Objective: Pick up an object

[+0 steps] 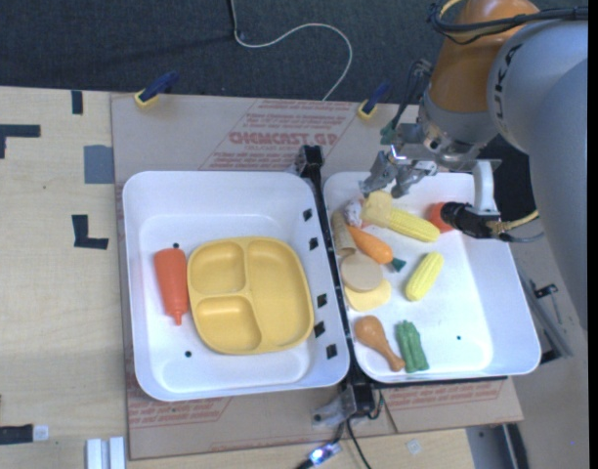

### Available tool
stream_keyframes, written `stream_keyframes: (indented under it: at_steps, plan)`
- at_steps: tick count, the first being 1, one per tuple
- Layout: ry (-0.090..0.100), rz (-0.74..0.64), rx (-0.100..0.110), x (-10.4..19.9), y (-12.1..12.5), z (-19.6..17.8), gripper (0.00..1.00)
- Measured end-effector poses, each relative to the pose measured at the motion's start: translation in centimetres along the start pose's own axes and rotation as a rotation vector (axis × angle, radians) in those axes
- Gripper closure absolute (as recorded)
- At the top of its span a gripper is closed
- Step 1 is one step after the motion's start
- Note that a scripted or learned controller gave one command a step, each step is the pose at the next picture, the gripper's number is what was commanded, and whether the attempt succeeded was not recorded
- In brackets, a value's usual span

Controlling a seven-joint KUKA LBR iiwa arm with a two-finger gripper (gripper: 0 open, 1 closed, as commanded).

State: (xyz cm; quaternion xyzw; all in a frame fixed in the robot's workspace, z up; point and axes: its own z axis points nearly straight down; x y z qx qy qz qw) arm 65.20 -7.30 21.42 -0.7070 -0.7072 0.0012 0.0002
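Observation:
My gripper (396,178) hangs over the back left corner of the right bin (490,325), its two fingers spread open with nothing between them. Just below and in front of it lies a large yellow corn cob (403,222). A smaller corn cob (424,275) lies further forward. An orange carrot (370,244), a round beige disc (363,279), a brown drumstick (376,340) and a green pod (411,347) lie along the bin's left side. A red object (437,214) sits behind the large cob, partly hidden.
The left bin (221,203) holds a yellow divided plate (248,293) and an orange-red sausage-shaped toy (170,283) beside it. A black divider (319,252) runs between the bins. A white cable (289,37) lies on the dark floor at the back.

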Motion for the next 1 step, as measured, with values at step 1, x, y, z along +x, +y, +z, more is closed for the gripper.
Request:
stream_keyframes:
  at_steps: [1]
  plan:
    - [0.001,-0.001,-0.001,0.34,0.89,-0.37,1.00]
